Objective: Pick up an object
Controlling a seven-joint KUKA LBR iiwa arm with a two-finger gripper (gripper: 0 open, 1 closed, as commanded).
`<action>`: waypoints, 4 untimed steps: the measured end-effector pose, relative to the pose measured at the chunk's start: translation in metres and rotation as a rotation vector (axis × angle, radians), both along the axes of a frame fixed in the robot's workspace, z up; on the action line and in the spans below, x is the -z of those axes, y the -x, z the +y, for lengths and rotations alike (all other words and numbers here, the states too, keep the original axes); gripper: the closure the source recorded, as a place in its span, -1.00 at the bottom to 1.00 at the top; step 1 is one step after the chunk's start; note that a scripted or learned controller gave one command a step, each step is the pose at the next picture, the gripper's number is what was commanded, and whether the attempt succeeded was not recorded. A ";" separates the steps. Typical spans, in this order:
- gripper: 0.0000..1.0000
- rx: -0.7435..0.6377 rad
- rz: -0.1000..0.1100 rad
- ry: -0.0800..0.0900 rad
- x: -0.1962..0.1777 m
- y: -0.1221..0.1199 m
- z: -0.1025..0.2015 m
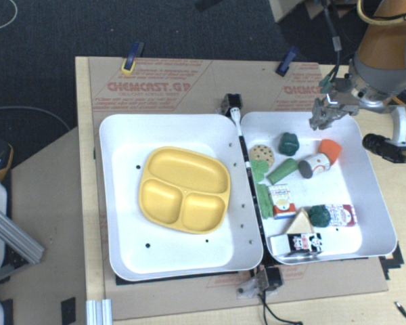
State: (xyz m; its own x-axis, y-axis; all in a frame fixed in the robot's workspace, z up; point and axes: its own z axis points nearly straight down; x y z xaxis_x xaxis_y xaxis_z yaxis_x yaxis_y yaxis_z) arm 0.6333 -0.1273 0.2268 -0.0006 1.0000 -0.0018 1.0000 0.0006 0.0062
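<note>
I am watching the grey arm with its orange band [386,42] reaching in at the upper right of the frame, its upper part cut off by the top edge. The two-finger gripper [320,120] is hanging over the far rim of the right-hand shallow white bin [375,205]. It is small and dark against the bench, and I cannot tell how the tool is set; nothing is visibly sitting in it.

The objects are lying in the right bin, below and left of the gripper. A dark green rounded lump [288,142] is sitting nearest it, with an orange-and-white cylinder [323,158] just to the right, tilted — its lower end is too blurred for me to read. A speckled tan biscuit-like disc [261,154] is lying beside the bin's left wall, and a long green vegetable-shaped piece [283,170] is slanting below it. Further down I am seeing a small white carton with red print [281,202], a tan wedge [302,221], a second dark green lump [319,215] half covering a red-and-white packet [340,215], and a black-and-white carton [301,243] at the near rim. The labels are all illegible.

In the left-hand white bin [118,202] a yellow three-compartment plastic tray [185,189] is resting at a slight angle.
</note>
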 end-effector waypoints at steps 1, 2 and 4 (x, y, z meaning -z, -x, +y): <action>1.00 -0.003 0.006 -0.003 -0.009 0.001 0.056; 1.00 -0.004 0.009 -0.004 -0.012 0.011 0.112; 1.00 0.000 0.011 -0.002 0.010 0.018 0.146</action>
State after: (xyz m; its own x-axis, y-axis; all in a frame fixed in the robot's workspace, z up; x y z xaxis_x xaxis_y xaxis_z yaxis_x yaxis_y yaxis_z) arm 0.6153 0.0187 0.2163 -0.0004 1.0000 0.0002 1.0000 0.0004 -0.0049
